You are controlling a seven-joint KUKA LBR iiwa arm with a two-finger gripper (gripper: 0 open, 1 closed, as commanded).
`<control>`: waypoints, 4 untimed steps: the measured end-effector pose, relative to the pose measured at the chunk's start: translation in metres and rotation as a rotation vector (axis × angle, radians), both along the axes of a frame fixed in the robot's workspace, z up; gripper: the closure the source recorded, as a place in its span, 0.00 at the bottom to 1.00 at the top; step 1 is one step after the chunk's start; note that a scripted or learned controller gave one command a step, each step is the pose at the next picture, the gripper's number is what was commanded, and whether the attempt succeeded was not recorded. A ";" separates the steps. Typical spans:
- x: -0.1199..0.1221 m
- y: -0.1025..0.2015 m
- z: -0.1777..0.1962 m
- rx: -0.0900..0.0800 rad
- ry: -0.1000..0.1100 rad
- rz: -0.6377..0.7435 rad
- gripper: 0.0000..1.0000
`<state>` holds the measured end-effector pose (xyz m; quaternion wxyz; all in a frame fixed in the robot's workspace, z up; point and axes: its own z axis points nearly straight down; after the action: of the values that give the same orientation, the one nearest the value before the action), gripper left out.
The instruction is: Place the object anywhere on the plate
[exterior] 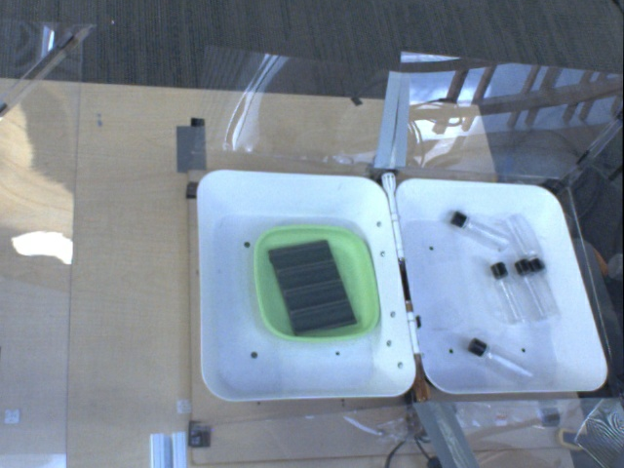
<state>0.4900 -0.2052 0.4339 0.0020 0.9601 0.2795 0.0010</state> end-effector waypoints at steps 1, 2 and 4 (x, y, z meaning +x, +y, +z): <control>0.000 0.000 -0.005 0.002 -0.001 -0.116 0.00; 0.041 0.000 0.000 0.001 -0.002 -0.185 0.00; 0.074 0.000 0.000 0.002 -0.001 -0.356 0.00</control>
<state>0.5638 -0.2051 0.4343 0.0013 0.9944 0.1053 0.0012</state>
